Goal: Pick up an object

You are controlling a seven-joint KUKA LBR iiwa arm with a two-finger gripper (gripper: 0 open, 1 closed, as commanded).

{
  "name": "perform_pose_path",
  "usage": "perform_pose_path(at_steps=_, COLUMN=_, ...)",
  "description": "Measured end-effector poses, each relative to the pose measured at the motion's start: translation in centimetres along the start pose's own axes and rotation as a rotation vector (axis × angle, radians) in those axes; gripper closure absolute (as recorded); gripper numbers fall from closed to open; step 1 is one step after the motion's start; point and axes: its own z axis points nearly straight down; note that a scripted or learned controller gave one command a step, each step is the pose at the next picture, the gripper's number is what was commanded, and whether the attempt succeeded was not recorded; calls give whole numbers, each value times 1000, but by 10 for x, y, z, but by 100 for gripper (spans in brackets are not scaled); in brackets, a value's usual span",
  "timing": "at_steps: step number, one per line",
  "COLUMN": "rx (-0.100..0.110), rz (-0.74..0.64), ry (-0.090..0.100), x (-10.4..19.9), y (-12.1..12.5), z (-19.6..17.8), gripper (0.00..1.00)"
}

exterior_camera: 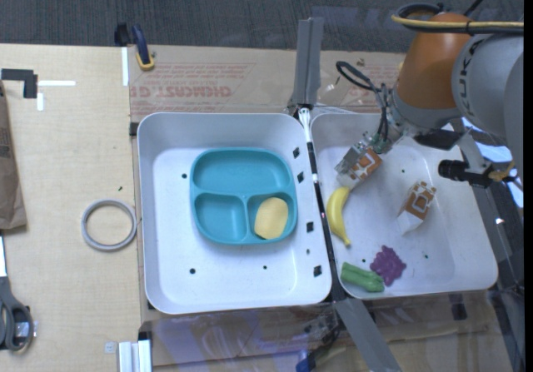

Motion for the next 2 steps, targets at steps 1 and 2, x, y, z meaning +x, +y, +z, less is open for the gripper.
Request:
perform_pose_path(at_steps=1, rx=-3, rz=-31, ry=1, x=6, y=-15, z=0, gripper=0)
perform_pose_path(at_steps=2, rx=-3, rz=-115, ry=1, x=13, y=-35, z=-1, gripper=0)
